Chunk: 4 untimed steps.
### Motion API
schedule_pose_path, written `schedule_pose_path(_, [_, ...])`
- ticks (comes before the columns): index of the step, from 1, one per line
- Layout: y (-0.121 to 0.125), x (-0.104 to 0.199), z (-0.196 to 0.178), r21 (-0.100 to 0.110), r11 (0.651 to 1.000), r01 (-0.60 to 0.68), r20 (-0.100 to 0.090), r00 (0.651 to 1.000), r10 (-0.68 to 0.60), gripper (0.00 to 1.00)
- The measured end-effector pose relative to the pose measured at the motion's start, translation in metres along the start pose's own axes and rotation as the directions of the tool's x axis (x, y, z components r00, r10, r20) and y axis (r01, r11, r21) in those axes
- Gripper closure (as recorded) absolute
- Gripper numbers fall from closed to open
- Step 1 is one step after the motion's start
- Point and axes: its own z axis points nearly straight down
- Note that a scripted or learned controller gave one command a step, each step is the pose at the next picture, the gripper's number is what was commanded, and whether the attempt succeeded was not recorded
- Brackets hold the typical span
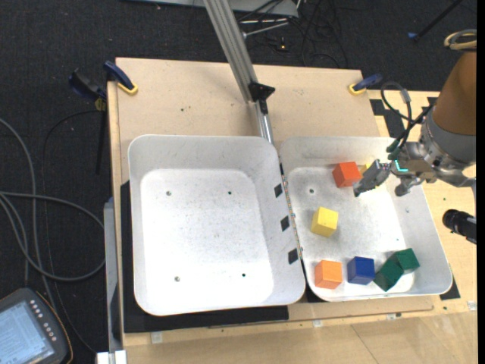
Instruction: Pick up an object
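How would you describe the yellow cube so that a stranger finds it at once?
Look in the right bin, the one holding the cubes. The yellow cube sits alone near its middle, below the orange cube beside the claw. It is the one yellow block.

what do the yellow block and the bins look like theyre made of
Yellow block: probably painted wood or hard plastic; flat faces, crisp edges, even matte colour. The look leaves it open. Right bin and left bin: likely moulded plastic; smooth white walls with rounded corners, floors dulled by dark specks.
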Motion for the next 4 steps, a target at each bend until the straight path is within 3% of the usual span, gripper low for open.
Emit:
schedule_pose_path(1, [0.001,0.000,-0.002,-0.004,1.000,-0.002,0.001,1.000,0.002,0.00])
schedule_pose_path(3, [0.013,0.000,0.117,0.002,1.000,-0.002,0.000,1.000,0.002,0.00])
schedule_pose_path(4, [0.020,0.000,0.144,-0.022,1.000,0.000,0.004,1.000,0.000,0.00])
